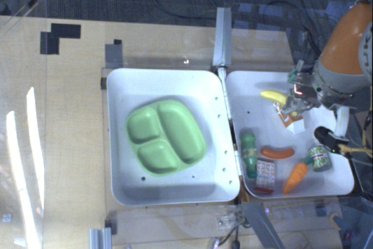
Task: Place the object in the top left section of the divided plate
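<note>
The small yellow toy banana (272, 96) lies in the far half of the right white bin (345, 185), apart from the walls. Its long axis runs almost across the view, dipping slightly to the right, and its right end points at the gripper (293, 104). The gripper hangs right at that tip. Whether it is open or closed, or has hold of anything, cannot be told.

Just below the gripper, a small brown-and-white packet (289, 119) lies close to the banana's end. Nearer the camera are a green plastic bottle (249, 152) along the left wall, a red-orange sausage (278, 153), a checked red-and-white pack (265, 174), an orange carrot (295, 176) and a green-labelled tin (319, 158).

The green three-part divided plate (168, 138) sits in the left white bin (116, 183), across the dividing walls on the wooden counter (64, 143).
</note>
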Available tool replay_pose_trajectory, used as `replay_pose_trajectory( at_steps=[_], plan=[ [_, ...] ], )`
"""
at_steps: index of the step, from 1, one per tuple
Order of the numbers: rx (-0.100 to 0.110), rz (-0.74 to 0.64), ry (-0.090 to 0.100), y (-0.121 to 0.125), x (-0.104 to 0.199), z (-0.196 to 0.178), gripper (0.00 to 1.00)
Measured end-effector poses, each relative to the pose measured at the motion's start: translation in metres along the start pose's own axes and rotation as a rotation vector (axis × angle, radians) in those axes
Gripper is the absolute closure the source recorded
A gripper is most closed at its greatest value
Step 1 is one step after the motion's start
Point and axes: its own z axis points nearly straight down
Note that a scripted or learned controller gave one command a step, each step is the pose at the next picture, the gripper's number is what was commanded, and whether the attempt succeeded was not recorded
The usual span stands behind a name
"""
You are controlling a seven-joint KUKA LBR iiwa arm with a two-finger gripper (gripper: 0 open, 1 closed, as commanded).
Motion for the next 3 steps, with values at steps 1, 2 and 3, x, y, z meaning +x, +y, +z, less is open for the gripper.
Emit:
replay_pose_trajectory(
  at_steps=[1, 2, 3],
  plan=[
    [-0.002, -0.102, -0.001, 0.079, -0.067, -0.023, 1.00],
    [0.001, -0.103, 0.001, 0.045, 0.032, -0.018, 1.00],
    [0.008, -0.116, 0.001, 0.053, 0.194, 0.018, 1.00]
  ],
)
